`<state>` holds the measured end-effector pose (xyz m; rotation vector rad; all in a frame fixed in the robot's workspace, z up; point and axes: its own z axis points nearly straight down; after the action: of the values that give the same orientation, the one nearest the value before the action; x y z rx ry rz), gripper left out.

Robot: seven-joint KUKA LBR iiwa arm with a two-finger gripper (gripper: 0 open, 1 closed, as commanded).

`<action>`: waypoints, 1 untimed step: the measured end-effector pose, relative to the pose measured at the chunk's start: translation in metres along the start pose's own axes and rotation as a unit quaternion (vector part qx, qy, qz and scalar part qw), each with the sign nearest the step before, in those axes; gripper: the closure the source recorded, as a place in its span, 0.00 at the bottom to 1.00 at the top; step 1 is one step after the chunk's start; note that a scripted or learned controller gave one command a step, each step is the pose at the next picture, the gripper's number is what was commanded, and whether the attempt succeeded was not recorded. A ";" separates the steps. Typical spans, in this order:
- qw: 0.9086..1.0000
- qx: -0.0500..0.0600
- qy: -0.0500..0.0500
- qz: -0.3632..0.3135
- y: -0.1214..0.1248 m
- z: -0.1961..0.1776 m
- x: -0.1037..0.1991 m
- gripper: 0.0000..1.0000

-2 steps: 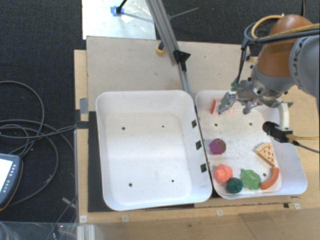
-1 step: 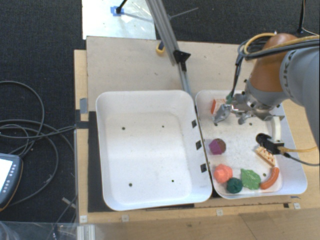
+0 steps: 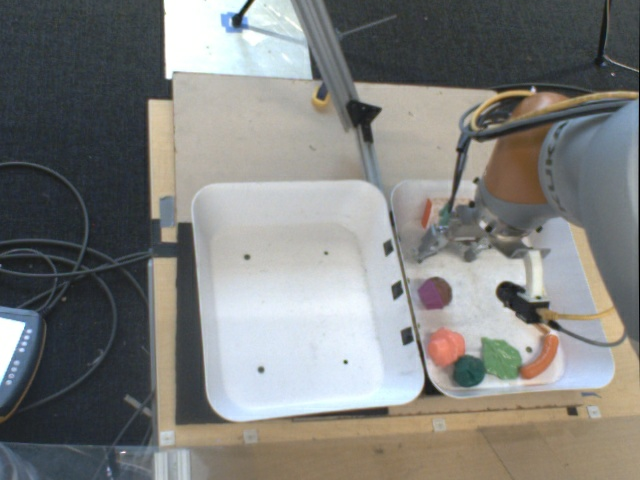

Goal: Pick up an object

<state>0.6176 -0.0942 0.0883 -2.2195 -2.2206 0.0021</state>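
Camera view: the arm [image 3: 580,158] comes in from the right edge, grey body cut off by the frame, orange band over the upper part of the right bin [image 3: 590,363]. The arm covers most of that bin's upper half, so whatever sits under it is hidden. The gripper [image 3: 440,240] is metal, low over the upper left part of the right bin, pointing toward the left wall; its tip is a blur of grey metal and I cannot tell if the claw is apart or together, and nothing shows clamped in it. A small red-orange piece [image 3: 426,212] peeks out just above the gripper near the bin's left wall; too small to identify.

Objects, all in the right bin: a purple ball [image 3: 434,292] just below the gripper, apart from it. Along the lower edge sit an orange lump [image 3: 446,346], a dark teal ball [image 3: 468,370] touching it, a green crumpled piece [image 3: 501,357] next to that, and an orange-red sausage shape [image 3: 541,357] at the lower right. A black-tipped part with a yellow cable [image 3: 520,300] hangs off the wrist, centre right of the bin.

The left bin [image 3: 300,298] is white with small dark holes. A grey pole [image 3: 330,53] slants down from the top centre.
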 end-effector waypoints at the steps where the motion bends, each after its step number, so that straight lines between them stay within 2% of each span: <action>1: 1.000 -0.003 0.000 0.000 0.002 -0.014 0.000 1.00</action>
<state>0.6193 -0.0946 0.1021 -2.2234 -2.2230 -0.0044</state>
